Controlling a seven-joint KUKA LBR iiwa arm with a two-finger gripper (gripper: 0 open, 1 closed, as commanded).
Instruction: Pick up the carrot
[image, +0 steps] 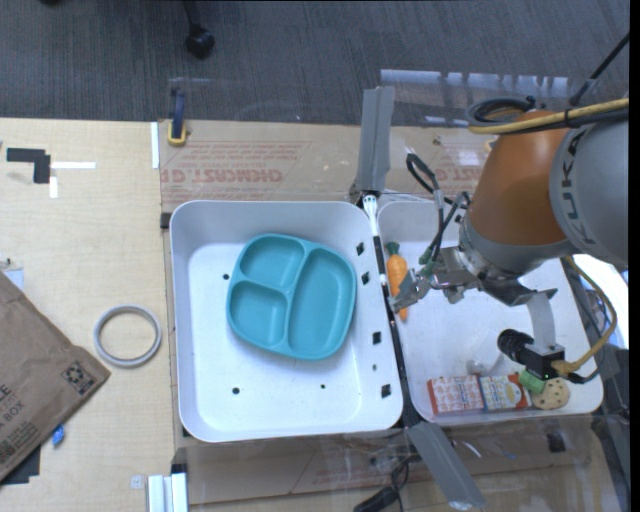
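The carrot (397, 272) is small and orange with a green tip. It lies in the right bin (585, 300), against that bin's left wall. My gripper (420, 284) hangs from the grey arm with the orange band, just right of the carrot and very close to it. The wrist hides much of the bin's middle. I cannot make out whether the carrot is touched or held.
A teal divided plate (292, 296) lies in the left bin (200, 400). A red and white packet (478, 393) and a tan spotted biscuit-like thing (549, 396) sit at the right bin's front edge. A tape ring (127, 333) and a cardboard box (35, 385) lie on the bench at left.
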